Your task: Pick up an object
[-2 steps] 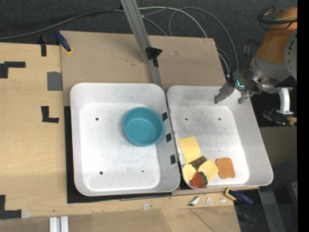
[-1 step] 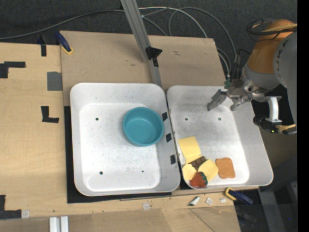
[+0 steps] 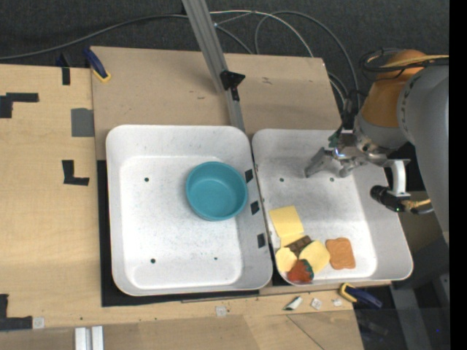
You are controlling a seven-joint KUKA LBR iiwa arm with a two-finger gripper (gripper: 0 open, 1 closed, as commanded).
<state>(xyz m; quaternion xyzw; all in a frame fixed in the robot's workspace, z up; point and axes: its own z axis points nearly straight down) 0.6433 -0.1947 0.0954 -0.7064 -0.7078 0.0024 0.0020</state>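
You have two shallow white bins side by side on the worktop [image 3: 168,86]. The left bin [image 3: 131,254], well away from the pincer on its far side, holds one teal bowl [image 3: 216,189], upright and near the bin's inner wall. The right bin [image 3: 379,261] is the one the pincer [image 3: 326,166] hangs over, at its upper end.

All the pickable pieces in that bin sit clustered at the opposite, lower end, well apart from the pincer: a pale yellow block [image 3: 286,223] closest to it, then a smaller yellow wedge [image 3: 317,254], a dark brown piece [image 3: 300,244] wedged between the yellow ones, a red piece that looks like a strawberry [image 3: 300,271] at the bottom edge, and an orange-brown slab like a biscuit [image 3: 340,253] off to the side, just beside the yellow wedge.

The pincer's two grey fingers [image 3: 317,164] are spread apart with nothing between them, pointing down toward bare bin floor. You can see no contact with any object.

No readable writing or brand marks show anywhere.
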